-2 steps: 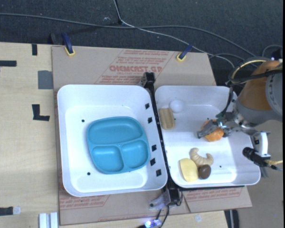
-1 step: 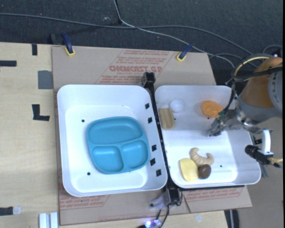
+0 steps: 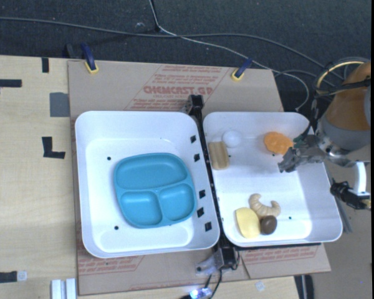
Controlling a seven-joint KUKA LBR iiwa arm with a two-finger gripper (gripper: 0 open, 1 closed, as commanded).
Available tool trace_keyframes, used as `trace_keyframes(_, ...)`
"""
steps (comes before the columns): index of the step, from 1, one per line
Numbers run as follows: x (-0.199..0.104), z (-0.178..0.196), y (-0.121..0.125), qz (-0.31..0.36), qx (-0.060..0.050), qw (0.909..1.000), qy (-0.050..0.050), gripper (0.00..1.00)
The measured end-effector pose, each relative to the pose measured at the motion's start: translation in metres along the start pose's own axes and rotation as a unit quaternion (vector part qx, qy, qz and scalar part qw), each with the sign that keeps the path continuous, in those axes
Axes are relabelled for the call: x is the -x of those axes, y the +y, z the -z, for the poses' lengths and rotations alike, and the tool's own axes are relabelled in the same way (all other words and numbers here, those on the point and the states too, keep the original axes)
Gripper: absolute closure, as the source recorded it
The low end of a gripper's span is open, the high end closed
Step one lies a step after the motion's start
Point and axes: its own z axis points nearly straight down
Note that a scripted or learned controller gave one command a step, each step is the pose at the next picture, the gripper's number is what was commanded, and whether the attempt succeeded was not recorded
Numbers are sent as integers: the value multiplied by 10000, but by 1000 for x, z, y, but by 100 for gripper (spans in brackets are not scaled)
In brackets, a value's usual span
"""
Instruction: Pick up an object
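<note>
The right bin (image 3: 311, 185) holds several small objects. An orange round piece (image 3: 275, 142) lies near the bin's far right. A white ball (image 3: 231, 139) and a tan block (image 3: 219, 156) sit by the left wall. A yellow piece (image 3: 247, 222), a beige curled piece (image 3: 263, 203) and a dark brown piece (image 3: 268, 225) cluster at the front. My gripper (image 3: 291, 161) hangs low at the bin's right side, just right of and slightly nearer than the orange piece. I see nothing between its dark fingers.
The left bin (image 3: 90, 167) carries a blue divided plate (image 3: 154, 188). Black clips line the wall between the bins (image 3: 206, 185). Cables run across the dark floor at the back. The arm's grey body (image 3: 346, 120) stands over the right bin's right rim.
</note>
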Motion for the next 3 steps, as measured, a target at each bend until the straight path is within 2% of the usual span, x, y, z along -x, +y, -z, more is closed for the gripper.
trace_keyframes(2, 6, 127, 1, 0, 21, 10000, -13, 100)
trace_keyframes(3, -48, 110, -5, 18, -22, 10000, 9, 100)
